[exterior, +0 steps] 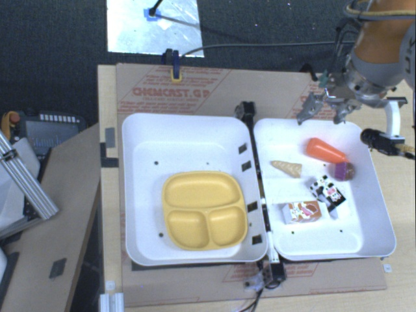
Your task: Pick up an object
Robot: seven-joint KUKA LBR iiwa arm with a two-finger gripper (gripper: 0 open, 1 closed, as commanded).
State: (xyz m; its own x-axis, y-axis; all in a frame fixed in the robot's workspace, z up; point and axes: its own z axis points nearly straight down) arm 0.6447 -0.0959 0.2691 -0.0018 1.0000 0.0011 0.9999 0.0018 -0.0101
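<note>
The right bin (364, 236) holds an orange carrot (325, 151), a small purple ball (344, 170), a tan wedge (286, 168), a black-and-white cow toy (327, 192) and a small red-and-white carton (303, 211). My gripper (324, 113) hangs above the far edge of the right bin, up and a little behind the carrot. Its two fingers are spread apart and nothing is between them. The orange-banded wrist rises toward the upper right corner.
The left bin (140, 142) bears a yellow three-compartment plate (203, 209). A black divider with clips (255, 174) runs between the bins. A cable and a blue clamp (173, 64) lie beyond the bins on the cardboard sheet.
</note>
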